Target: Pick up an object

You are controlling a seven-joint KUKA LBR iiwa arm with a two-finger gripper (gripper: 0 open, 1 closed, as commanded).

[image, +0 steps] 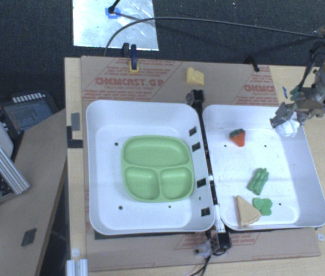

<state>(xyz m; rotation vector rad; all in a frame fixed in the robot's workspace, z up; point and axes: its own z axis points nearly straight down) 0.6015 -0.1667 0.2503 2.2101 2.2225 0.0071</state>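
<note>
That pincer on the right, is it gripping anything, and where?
Cannot be told: the pincer sits at the right bin's far corner, something pale at its tip, too blurred to identify.

Two bins (93,154), one plate (155,168), four toys (258,180)

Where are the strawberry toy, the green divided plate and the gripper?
strawberry toy (238,137): camera view, right bin, on its red body.
green divided plate (156,167): camera view, left bin, on the central divider.
gripper (285,121): camera view, right bin's far corner, at the fingertips.
</note>
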